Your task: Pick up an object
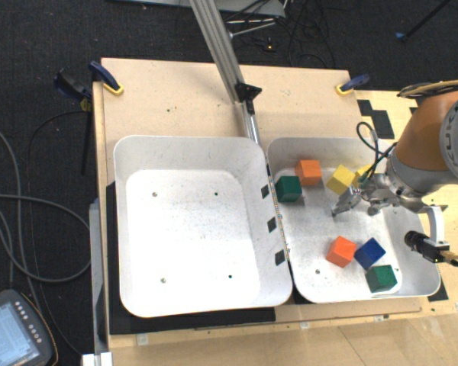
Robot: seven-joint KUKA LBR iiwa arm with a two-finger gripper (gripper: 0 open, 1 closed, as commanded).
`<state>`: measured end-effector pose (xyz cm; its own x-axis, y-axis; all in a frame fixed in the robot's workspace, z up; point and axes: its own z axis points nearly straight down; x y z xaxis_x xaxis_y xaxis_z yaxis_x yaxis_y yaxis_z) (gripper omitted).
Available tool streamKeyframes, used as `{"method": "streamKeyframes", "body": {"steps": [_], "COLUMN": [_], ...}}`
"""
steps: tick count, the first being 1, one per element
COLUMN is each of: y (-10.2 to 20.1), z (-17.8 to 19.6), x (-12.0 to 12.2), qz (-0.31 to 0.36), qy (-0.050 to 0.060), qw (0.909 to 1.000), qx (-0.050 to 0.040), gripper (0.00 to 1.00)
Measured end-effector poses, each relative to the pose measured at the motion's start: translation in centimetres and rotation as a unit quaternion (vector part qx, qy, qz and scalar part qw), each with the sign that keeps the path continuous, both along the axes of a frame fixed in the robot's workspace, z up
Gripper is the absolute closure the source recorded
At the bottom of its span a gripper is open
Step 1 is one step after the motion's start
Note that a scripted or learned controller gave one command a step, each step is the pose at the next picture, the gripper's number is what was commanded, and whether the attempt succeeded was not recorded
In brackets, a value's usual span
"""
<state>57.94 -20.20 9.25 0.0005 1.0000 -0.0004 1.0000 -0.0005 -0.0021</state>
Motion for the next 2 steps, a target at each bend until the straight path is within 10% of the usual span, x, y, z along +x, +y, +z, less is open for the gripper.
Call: {"method": "streamKeyframes", "body": {"steps": [1, 2], "y": [0.0, 0.4], "z": [1.3, 5.9], "x": [0.2, -0.3], "qz": [0.0, 0.001], "qy": [-0.002, -0.004], "qw": [1.0, 1.0], "qx": [-0.0004, -0.0007], "gripper": [1.0, 1.0]}}
